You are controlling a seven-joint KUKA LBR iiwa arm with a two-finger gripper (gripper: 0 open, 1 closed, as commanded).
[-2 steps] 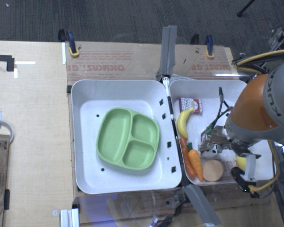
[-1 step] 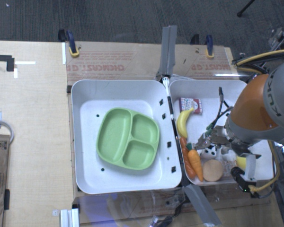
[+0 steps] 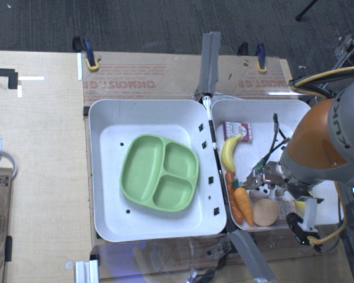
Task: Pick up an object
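Observation:
In the right bin (image 3: 283, 106) lie a yellow banana (image 3: 229, 151), an orange carrot (image 3: 243, 204), a tan round bread roll (image 3: 265, 212) and a small red-and-white packet (image 3: 238, 131). My gripper (image 3: 264, 180) reaches down into this bin from the right, just above the roll and beside the carrot's top. Its wrist and the orange band (image 3: 318, 140) hide the bin's right half. I see nothing lifted between the fingers.
The left bin (image 3: 106, 158) holds a green divided plate (image 3: 160, 173). A grey divider post (image 3: 210, 63) stands between the bins at the back. Cardboard (image 3: 153, 75) lies behind them, with clamps on it. Cables (image 3: 321, 75) run at the right.

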